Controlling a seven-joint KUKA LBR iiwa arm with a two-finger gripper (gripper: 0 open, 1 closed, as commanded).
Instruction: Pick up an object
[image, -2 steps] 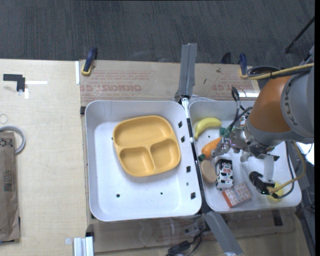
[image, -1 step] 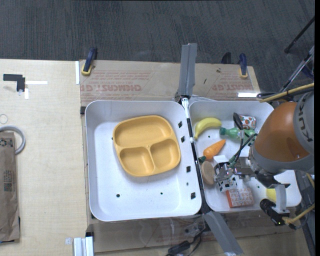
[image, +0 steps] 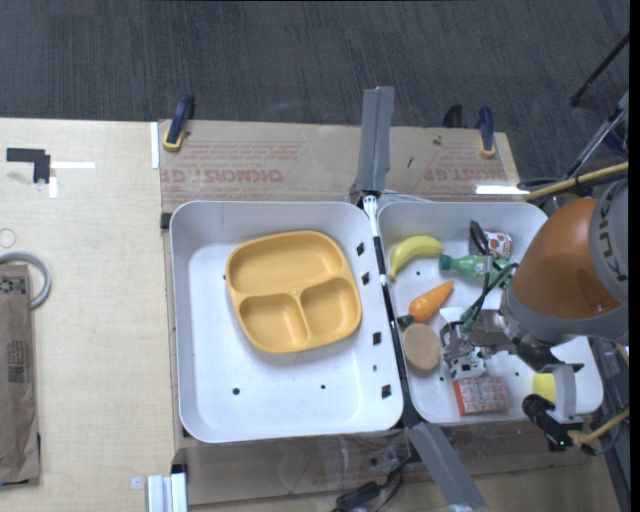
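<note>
My gripper (image: 462, 352) hangs low in the right bin (image: 440, 405) beside the round tan piece (image: 421, 347), grip unreadable, nothing lifted yet.

Right bin (image: 430, 408): banana (image: 413, 251), carrot (image: 431, 299), green bottle (image: 466, 265), tan disc (image: 421, 347), red card (image: 481, 396).

A yellow three-compartment plastic tray (image: 293, 290) is lying in the left white bin (image: 200, 400). Two blue clamps (image: 180, 121) are gripping the cardboard at the pale wooden table (image: 80, 300)'s far edge.
</note>
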